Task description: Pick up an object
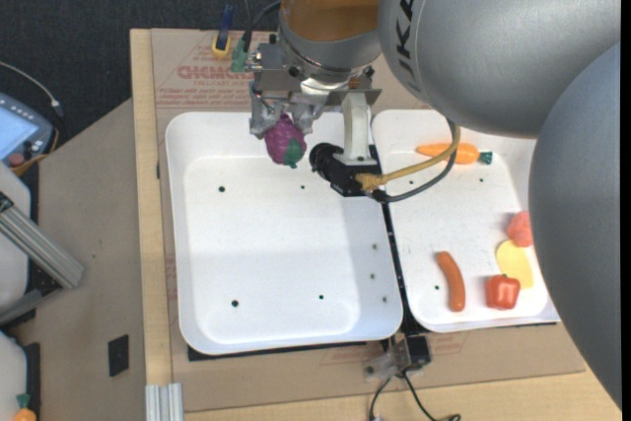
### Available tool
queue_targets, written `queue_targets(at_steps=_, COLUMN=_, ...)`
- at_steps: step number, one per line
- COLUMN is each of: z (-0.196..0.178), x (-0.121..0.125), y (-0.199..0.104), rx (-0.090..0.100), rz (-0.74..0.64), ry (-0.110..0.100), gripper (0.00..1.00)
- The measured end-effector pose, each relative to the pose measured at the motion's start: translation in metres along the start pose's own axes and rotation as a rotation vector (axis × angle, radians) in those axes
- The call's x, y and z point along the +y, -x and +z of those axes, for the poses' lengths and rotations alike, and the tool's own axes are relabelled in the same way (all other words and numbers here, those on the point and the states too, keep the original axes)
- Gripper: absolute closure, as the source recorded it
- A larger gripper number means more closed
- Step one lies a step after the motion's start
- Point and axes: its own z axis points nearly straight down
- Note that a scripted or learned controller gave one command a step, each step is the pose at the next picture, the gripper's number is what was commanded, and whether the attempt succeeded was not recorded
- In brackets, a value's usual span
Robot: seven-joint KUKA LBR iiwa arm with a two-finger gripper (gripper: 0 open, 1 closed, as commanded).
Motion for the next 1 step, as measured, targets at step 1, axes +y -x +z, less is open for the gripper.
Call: queue_targets(at_steps=1, z=-0.0151, x=0.0023, y=0.0055, rx=0.0, rz=0.008, ry=0.01, gripper=1.0)
